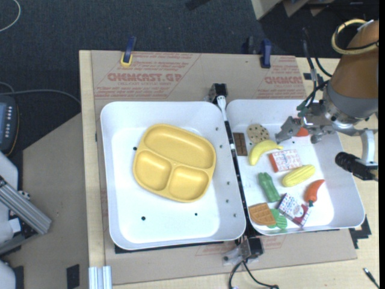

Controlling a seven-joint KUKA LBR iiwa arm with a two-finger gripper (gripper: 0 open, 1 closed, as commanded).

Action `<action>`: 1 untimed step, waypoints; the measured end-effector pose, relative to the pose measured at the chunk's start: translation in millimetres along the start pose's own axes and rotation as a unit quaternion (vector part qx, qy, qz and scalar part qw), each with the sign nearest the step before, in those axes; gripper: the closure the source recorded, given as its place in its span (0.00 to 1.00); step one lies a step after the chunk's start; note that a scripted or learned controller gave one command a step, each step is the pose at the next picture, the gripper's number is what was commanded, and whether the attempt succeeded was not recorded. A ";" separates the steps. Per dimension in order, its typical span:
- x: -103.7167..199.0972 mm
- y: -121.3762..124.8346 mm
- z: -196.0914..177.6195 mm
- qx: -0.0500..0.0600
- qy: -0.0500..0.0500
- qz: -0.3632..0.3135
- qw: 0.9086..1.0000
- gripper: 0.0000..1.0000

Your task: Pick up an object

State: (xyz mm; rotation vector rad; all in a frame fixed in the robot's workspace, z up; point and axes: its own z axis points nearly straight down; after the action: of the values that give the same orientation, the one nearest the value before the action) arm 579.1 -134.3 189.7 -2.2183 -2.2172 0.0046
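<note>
gripper (pixel 299 130) over right bin (pixel 343 188) above banana (pixel 261 150), finger state cannot be told, yellow tray (pixel 174 162) in left bin (pixel 120 179)

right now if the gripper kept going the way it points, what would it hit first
The gripper points left across the right bin. Most likely it would meet the banana first, or the cookie beside it; its height above them is unclear from this slanted view.

Bright even overhead light, soft shadows, slightly grainy, mild blur
</note>
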 end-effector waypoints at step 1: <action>4.3 -1.0 63.9 0.001 0.000 0.000 1.000 0.00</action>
State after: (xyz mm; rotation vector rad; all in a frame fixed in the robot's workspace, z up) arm 577.7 -129.8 125.8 -2.2158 -2.2164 0.0065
